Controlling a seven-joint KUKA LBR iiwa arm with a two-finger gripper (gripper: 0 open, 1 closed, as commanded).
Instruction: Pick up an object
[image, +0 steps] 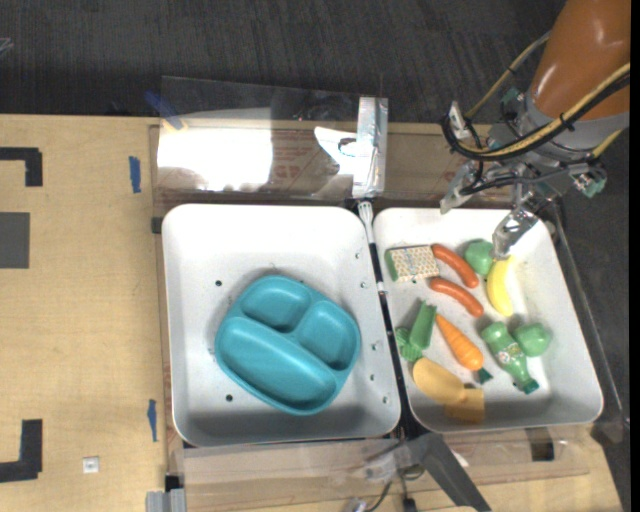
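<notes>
The right bin holds several toy foods. Among them are a yellow banana, a round green piece, two red sausages, a tan waffle square, a carrot, a green pod, a green bottle-like toy and a yellow-orange wedge. My gripper hangs over the bin's back right corner. It is just above the banana's top end and beside the round green piece. Nothing shows in its grasp.
A teal divided plate lies in the left bin. A clear plastic sheet and a taped silver strip sit behind the bins. The arm's cables hang over the back right of the bench.
</notes>
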